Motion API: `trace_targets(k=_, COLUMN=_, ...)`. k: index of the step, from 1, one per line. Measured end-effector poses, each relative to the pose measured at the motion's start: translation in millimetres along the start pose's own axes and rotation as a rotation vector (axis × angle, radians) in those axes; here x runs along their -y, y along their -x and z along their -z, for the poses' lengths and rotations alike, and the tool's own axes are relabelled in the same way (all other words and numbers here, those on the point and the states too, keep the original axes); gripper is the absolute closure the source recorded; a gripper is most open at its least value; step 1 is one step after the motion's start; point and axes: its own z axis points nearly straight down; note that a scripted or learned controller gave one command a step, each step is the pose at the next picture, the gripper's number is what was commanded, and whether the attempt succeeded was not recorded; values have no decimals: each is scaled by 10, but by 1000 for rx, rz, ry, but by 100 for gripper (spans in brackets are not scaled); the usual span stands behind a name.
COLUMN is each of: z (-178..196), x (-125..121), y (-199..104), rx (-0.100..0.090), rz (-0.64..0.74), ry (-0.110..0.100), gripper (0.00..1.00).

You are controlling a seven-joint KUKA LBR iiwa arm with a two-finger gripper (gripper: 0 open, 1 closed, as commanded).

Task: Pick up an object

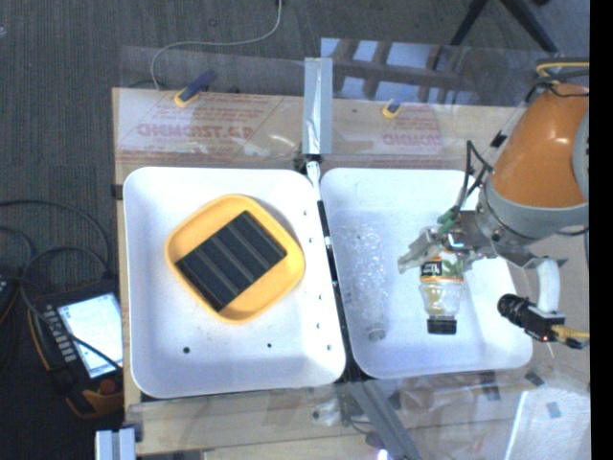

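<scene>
So, right bin (383, 199): the fingers (442, 249) sit over its middle-right area, arm (541, 161) coming in from the right with the orange band above the wrist. Can't tell if the fingers are released or clenched; they blur into the metal wrist parts. Directly below the fingers, touching or just under them, a small clear bottle (442, 293) with a green-and-orange label and a dark cap (442, 326) at its near end lies on the bin floor. Left of the fingers, a clear plastic bottle (365, 276) lies lengthwise, hard to make out. Well left of the fingers, in the left bin (144, 353), a yellow tray-like item (236, 257) with a black ribbed insert rests tilted. Both bins are on the table (239, 137).
</scene>
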Motion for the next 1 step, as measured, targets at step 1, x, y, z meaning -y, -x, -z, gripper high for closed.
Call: trace_targets(k=1, z=-381, x=13, y=-471, rx=0, rz=-78, ry=0, gripper=0)
